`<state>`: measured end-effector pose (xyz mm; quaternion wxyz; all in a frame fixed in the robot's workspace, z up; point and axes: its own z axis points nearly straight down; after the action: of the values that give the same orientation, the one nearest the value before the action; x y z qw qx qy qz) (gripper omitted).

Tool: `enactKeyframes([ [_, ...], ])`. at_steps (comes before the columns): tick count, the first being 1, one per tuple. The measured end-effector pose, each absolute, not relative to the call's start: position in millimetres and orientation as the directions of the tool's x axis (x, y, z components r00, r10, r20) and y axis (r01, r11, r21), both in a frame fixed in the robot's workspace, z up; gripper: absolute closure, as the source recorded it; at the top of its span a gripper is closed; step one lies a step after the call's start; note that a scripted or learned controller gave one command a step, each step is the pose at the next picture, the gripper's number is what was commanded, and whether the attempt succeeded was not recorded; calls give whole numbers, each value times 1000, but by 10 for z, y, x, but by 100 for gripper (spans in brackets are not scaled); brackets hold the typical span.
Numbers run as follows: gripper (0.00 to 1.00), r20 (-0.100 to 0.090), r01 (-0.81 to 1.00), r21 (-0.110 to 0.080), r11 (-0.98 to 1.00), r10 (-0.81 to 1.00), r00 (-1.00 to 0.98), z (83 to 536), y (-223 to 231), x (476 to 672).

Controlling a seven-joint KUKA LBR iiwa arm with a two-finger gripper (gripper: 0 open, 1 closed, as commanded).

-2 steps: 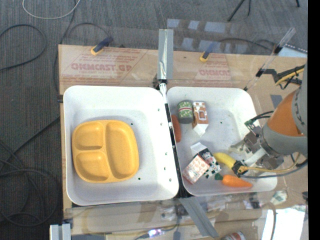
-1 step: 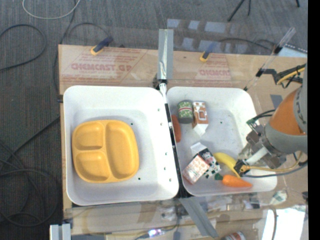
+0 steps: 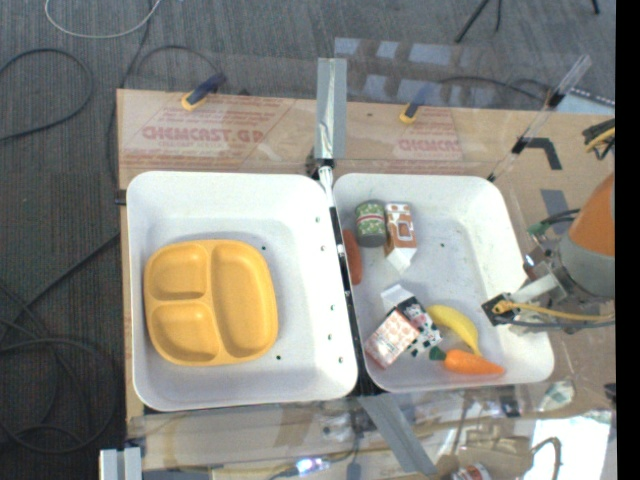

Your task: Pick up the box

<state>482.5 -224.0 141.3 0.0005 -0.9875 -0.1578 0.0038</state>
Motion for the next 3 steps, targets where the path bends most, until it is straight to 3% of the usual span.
enactKeyframes([
  [1,100,2,205,-7,-979,205,979,891,-2204,4860],
  [2,100,-7,218,1,-976,218,976,2682,-2151,4838],
  [3,100,-8,251,-6,-968,251,968,1311,-2108,4823],
])
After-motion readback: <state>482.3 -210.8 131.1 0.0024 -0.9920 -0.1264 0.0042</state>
